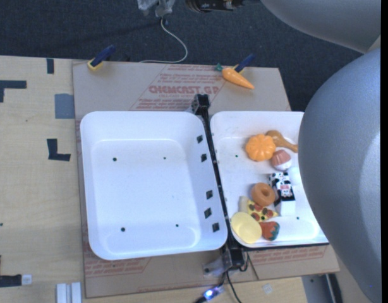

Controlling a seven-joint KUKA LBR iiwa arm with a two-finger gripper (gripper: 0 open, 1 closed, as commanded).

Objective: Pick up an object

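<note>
We have lifted nothing: pumpkin and doughnut lie in the three-o'clock bin; jaws' state we cannot tell.

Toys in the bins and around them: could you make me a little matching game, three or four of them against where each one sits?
Things:
1. pumpkin
2. carrot
3. lemon
4. donut

Places:
A. on the cardboard, outside the bins
B. near corner of the right bin
C. far part of the right bin
D. middle of the right bin

Pairs: 1-C, 2-A, 3-B, 4-D
</note>
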